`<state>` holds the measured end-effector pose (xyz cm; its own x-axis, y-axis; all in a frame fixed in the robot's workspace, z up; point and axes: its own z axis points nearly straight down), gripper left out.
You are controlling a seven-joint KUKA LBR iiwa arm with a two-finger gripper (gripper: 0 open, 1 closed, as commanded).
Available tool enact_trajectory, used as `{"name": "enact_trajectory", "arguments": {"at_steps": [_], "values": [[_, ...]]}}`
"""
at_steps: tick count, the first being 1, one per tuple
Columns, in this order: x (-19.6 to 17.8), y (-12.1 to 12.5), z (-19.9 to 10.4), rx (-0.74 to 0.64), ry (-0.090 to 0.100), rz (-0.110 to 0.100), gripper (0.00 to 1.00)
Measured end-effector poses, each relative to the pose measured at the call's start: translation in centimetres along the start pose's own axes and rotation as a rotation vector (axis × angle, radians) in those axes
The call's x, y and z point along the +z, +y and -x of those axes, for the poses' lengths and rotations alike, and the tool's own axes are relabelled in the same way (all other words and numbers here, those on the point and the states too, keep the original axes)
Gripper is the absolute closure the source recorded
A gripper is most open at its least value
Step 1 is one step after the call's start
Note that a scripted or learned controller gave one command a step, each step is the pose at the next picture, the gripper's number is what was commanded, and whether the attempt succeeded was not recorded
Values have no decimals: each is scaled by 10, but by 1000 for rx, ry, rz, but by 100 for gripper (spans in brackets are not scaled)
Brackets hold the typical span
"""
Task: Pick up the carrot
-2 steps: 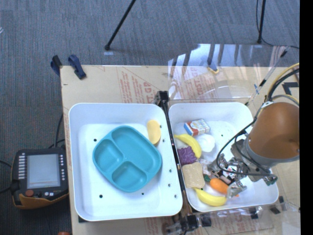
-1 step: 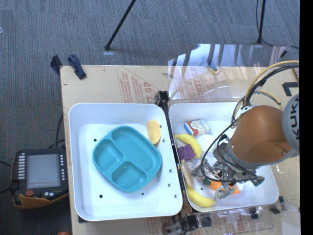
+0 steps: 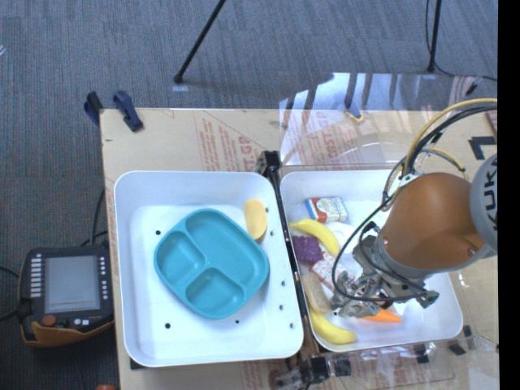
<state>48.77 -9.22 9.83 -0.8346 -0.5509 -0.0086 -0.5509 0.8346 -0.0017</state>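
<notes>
Two bins here. Gripper (image 3: 363,292) sits low in the right bin (image 3: 452,322), touching the carrot (image 3: 383,318). Can't tell its grip.

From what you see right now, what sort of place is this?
Probably a robotics lab or test cell. A grey and orange arm reaches into two white bins of toy food on a bench, a teach pendant lies alongside, and stand legs rest on carpet.

Bench: brown cardboard-covered bench top (image 3: 203,136)
On it: two shallow white plastic bins, left (image 3: 130,258) and right (image 3: 443,319), side by side, touching
</notes>
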Motion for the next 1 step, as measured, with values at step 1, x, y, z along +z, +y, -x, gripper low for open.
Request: {"name": "enact_trajectory", "arguments": {"at_steps": [1], "values": [[-67, -53, -34, 62, 3, -3, 100]]}}
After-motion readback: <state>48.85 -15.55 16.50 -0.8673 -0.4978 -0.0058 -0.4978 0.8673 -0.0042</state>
